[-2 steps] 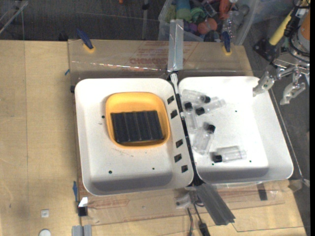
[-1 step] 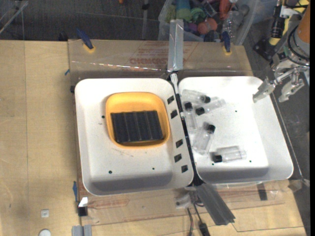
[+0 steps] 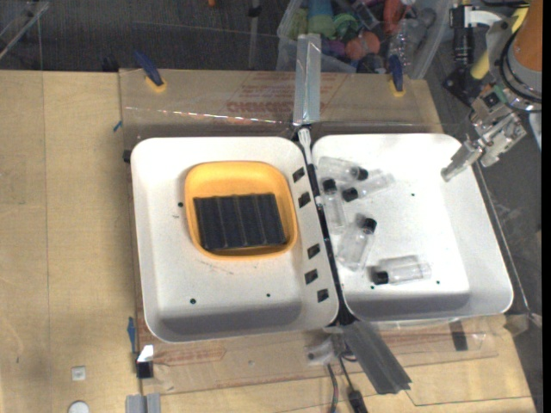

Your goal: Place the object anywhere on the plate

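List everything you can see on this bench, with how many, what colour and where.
bins: two, white, shallow, side by side on the bench
plate: one, orange-yellow, in the left bin
ridged slab: one, dark grey, lying on the plate
small bottles: about five, clear with black caps, scattered on the left side of the right bin
divider: one, clear upright panel, at the far end of the seam between the bins
clamps: two, blue with orange, at the far edge of the bench
tub of toys: one, clear with mixed colours, beyond the bench
claw: one, metallic grey, above the right bin's far right corner
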Robot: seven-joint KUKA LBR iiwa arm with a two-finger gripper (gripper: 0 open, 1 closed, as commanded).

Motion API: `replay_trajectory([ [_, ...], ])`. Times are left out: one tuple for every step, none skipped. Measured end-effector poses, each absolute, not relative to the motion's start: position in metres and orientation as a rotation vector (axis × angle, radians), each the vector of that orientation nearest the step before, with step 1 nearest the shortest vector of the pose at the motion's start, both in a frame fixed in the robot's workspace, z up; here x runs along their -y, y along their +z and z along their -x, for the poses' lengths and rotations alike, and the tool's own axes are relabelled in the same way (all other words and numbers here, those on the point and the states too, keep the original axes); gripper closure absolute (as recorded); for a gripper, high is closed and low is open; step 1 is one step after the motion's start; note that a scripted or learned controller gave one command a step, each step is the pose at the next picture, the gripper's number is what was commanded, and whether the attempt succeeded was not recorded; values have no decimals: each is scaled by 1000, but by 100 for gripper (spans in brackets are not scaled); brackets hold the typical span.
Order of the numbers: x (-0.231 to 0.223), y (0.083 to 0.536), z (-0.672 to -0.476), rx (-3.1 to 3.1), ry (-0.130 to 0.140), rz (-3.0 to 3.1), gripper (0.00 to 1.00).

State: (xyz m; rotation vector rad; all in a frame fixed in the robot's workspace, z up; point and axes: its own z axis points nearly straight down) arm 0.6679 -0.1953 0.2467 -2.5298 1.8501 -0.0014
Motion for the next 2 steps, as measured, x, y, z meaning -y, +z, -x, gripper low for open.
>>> replay_trajectory([
  [203, 240, -668, -1547, 0, 2727, 0],
  [195, 236, -668, -1223, 3, 2888, 0],
])
